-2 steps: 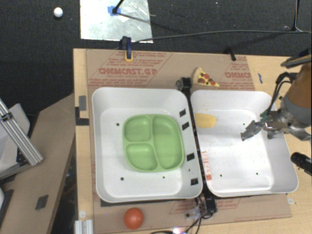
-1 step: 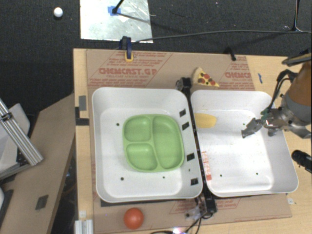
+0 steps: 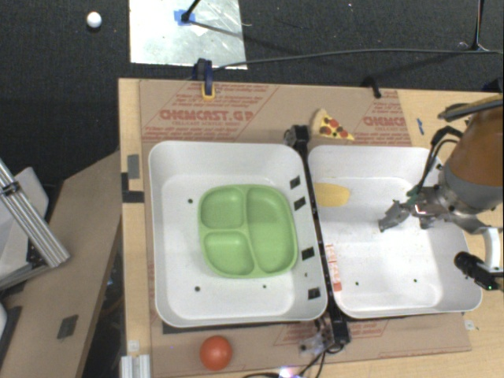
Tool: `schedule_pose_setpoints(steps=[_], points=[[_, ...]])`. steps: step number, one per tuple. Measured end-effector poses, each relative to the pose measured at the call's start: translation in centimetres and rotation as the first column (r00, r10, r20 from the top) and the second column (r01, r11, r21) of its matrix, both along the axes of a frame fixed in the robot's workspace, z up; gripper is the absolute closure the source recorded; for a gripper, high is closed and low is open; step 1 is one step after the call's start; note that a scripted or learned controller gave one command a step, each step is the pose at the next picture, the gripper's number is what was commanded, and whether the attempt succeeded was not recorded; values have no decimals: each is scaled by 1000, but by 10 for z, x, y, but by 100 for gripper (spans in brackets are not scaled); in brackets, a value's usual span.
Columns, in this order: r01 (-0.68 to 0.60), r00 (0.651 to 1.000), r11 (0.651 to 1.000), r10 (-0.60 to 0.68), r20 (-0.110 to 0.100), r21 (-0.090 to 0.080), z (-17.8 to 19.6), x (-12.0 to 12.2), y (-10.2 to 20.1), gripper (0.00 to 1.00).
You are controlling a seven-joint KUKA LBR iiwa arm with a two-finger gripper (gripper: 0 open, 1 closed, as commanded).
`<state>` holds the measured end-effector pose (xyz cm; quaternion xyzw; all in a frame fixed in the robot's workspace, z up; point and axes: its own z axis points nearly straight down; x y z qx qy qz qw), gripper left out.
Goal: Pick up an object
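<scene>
Nearest edge of bench: smooth round orange-red ball (image 3: pixel 215 352) on brown cardboard sheet (image 3: pixel 260 109), outside both bins. Left bin (image 3: pixel 169 235): shallow white plastic, rounded corners, holding a glossy pale-green divided tray (image 3: pixel 247 231) with three compartments. Right bin (image 3: pixel 394 290): same white plastic; flat yellow oval piece (image 3: pixel 331 194) near its far-left corner. Gripper (image 3: pixel 391 217): grey metal, over right bin, nothing seen between tips; spread or pressed together cannot be told. Beyond bins: toy pizza slice (image 3: pixel 331 126), triangular, on cardboard.

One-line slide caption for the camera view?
Robot hand over right white bin near flat yellow piece; green divided plate in left bin.
</scene>
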<state>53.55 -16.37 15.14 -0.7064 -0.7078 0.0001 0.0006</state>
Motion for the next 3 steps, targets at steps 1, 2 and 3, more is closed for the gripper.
schedule_pose_setpoints(steps=[1,2,3], points=[[1,1000,1000,-1,-2,0,-58,-9,1,0],[1,1000,1000,-1,1,0,-67,-8,1,0],[0,1000,1000,0,4,-1,-56,-7,1,100]])
